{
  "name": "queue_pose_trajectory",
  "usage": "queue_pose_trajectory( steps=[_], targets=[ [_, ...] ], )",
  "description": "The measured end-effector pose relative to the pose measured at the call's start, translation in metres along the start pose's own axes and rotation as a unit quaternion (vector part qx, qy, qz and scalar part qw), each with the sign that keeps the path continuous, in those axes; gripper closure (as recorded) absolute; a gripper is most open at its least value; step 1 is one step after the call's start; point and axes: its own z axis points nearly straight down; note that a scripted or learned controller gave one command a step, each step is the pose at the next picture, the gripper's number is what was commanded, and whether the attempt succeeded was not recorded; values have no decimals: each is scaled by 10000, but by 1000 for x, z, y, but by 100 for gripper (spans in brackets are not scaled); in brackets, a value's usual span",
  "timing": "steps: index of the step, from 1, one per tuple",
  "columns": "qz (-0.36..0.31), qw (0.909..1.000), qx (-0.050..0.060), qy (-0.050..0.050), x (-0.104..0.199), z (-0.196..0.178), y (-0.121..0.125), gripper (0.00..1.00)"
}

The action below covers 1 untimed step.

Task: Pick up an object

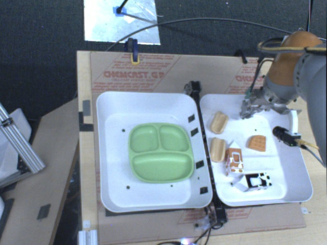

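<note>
From above, I am hanging my gripper (249, 107) over the far part of the right bin (301, 185); I cannot tell how it stands, and nothing shows in it. Nearer the camera in that bin are lying two tan bread pieces (218, 122), a waffle piece (257, 143), an orange-and-white carton (234, 161) and a black-and-white box (257, 181). A green divided plate (161, 152) is sitting in the left bin (110, 116).

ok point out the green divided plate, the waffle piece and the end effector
green divided plate (161, 152), camera view, on the ridge between its compartments
waffle piece (257, 143), camera view, on its top face
end effector (247, 109), camera view, at its tip over the right bin
</note>
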Motion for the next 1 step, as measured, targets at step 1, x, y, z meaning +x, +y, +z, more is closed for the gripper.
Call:
queue_pose_trajectory(
  steps=[1],
  targets=[
    [12, 10000, 5, 5, 1, -44, -2, 100]
  ],
)
